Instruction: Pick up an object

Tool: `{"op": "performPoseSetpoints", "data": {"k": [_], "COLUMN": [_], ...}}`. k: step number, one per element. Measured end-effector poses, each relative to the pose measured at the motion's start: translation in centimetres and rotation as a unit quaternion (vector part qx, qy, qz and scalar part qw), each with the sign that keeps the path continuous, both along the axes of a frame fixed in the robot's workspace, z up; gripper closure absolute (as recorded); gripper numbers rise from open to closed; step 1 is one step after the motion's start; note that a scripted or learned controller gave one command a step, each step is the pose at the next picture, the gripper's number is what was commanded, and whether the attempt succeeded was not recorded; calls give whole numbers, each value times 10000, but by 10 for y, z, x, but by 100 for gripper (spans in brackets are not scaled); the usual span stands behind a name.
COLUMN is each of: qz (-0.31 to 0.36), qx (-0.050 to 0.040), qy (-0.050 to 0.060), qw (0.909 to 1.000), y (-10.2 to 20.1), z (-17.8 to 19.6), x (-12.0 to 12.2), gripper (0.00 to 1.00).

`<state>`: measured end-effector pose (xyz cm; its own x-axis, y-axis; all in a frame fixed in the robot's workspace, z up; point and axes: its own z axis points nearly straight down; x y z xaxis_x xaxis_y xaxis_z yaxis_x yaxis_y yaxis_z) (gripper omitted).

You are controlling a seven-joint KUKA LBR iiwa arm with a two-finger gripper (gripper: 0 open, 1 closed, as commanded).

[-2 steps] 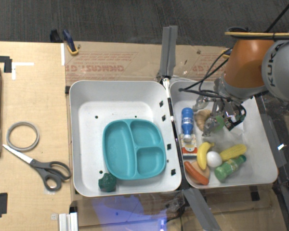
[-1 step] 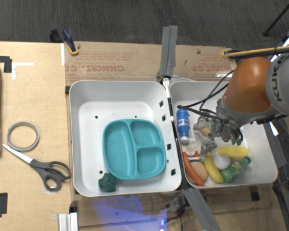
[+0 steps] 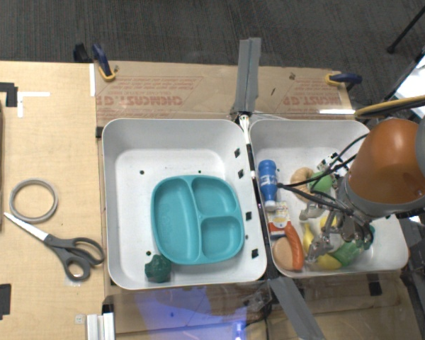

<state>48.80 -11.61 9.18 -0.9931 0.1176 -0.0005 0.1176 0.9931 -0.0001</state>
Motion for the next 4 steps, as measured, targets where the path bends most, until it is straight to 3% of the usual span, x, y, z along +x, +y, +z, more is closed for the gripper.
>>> {"op": "performPoseSetpoints", "data": {"k": [1, 2, 3, 4], "qz": [-505, -702, -1010, -1108], "qx": [3, -3, 0, 1], "qy": [3, -20, 2, -5], "qw": [9987, 9975, 9949, 9938], "y": [22, -21, -11, 19], "z": [-1, 1, 0, 0], "x": [-10, 92, 10, 17], "gripper": [0, 0, 0, 0]}}
